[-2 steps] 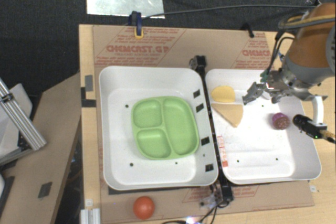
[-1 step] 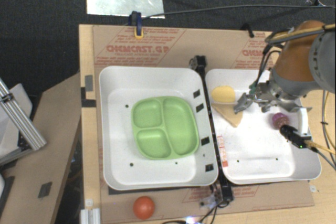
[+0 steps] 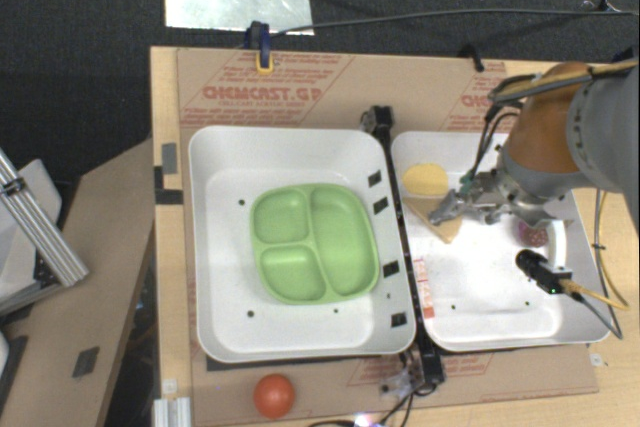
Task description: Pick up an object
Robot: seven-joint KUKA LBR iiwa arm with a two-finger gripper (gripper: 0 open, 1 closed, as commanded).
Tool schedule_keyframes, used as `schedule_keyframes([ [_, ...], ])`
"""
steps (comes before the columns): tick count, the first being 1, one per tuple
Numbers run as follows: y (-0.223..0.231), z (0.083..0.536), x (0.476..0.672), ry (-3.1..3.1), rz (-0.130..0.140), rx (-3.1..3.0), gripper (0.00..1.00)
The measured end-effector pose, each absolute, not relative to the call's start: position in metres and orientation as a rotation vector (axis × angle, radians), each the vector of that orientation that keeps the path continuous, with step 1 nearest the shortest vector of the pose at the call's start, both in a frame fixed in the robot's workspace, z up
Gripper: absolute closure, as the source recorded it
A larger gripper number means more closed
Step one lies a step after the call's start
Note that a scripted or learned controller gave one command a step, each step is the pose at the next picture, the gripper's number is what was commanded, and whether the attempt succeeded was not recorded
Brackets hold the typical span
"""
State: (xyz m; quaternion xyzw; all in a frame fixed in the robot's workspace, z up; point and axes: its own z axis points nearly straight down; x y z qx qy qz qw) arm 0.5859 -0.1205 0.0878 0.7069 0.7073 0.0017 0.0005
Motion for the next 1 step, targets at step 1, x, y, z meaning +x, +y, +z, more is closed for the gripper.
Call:
schedule_keyframes([
  [1, -0.1199, 0.1035, 0.5894, 2.217, 0.018, 2.214, 1.00],
])
